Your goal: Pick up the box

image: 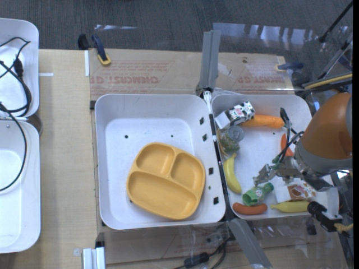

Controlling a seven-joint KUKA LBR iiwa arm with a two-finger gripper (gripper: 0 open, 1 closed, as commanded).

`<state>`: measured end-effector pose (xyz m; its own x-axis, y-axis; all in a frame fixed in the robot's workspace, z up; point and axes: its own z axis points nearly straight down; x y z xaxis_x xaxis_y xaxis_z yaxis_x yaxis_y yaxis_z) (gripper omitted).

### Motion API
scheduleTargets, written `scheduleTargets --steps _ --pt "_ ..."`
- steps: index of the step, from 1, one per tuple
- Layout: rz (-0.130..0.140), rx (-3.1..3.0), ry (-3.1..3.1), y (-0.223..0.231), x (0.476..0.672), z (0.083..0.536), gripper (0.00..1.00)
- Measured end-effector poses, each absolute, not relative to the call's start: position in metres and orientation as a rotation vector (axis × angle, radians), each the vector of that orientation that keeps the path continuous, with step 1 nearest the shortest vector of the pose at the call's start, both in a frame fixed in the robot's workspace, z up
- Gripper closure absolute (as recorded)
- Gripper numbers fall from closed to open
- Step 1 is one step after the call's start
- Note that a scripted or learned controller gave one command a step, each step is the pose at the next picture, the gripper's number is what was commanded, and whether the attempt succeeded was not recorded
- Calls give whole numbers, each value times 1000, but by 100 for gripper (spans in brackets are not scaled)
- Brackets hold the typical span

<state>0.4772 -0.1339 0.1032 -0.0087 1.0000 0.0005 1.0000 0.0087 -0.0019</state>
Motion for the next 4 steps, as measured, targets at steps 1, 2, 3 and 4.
scheduleTargets --steps 1,2,3,4 --pt "2 -2186 -2255 -135 528 91 0" --pt "7 -2178 -2260 -145 647 91 0" --pt "2 -2173 -2272 -218 632 244 0" --pt "3 -2142 -2297 -172 581 120 0"
